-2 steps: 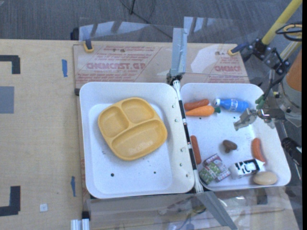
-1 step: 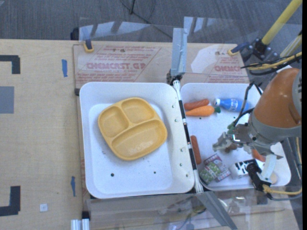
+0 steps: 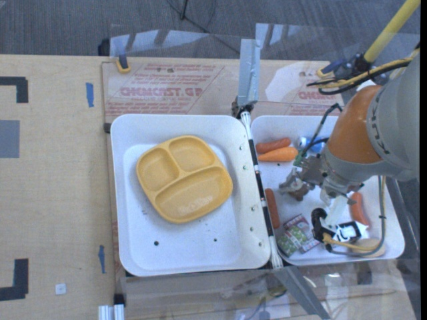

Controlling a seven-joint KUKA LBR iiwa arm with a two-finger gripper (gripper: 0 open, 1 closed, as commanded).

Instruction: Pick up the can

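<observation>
Step in hand: approach/reach, no grasp confirmed. Landmark = carrot [image 3: 278, 155], lying at the top left of the right bin [image 3: 395, 240]. Gripper [image 3: 297, 183] sits low in that bin, just below and slightly right of the carrot, with the arm's orange band [image 3: 352, 133] to the carrot's right. Can't tell how far the gripper is open, or whether it has hold of anything; too small and cluttered there. Best guess for the can [image 3: 297, 236]: the small printed green/red thing lying well below the carrot, near the bin's front edge and apart from the gripper. ID not certain, it could be a packet. Other candidate is a blue-white bit [image 3: 305, 142] just right of the carrot, half hidden by the arm. Brown sausage [image 3: 270, 209] lies below the carrot along the bin's left wall. Yellow divided plate [image 3: 185, 177] is left of the carrot, in the other bin, not relevant. Judgement: task not done, can not lifted. Next move calls for shifting the gripper away from the carrot toward the front of the bin, centring over the can, descending, closing, lifting. Risk: catching the sausage or a glancing grip on the can.
</observation>
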